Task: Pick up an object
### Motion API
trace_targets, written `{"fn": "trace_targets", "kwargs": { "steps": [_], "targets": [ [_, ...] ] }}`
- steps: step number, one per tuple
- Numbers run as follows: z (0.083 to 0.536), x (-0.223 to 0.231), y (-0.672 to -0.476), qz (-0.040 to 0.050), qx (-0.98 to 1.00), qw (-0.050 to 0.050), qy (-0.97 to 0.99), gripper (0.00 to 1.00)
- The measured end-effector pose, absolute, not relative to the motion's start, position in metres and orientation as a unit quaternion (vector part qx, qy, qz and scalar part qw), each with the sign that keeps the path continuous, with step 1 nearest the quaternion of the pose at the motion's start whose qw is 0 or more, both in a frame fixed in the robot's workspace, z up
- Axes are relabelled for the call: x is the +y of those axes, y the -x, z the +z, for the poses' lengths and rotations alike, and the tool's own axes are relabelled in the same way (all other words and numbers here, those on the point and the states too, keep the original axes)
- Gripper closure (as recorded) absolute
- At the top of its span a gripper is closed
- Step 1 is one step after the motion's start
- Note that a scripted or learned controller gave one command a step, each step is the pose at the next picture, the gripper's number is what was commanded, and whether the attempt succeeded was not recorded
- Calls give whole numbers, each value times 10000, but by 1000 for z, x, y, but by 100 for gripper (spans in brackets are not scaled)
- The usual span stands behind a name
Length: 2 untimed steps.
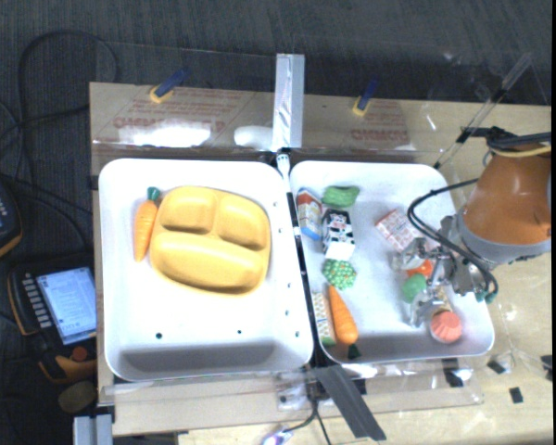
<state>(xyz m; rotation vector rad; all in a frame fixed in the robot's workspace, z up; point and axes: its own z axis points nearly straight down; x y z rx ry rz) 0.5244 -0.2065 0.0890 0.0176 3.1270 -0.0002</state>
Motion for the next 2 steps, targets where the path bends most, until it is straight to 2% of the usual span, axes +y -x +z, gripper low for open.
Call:
{"fn": "trace_targets", "kwargs": {
  "steps": [1,2],
  "targets": [
    [97,-205,-525,14,10000,49,-52,100],
    [176,-183,-520,19,9993,-18,-368,100]
  ]
}}
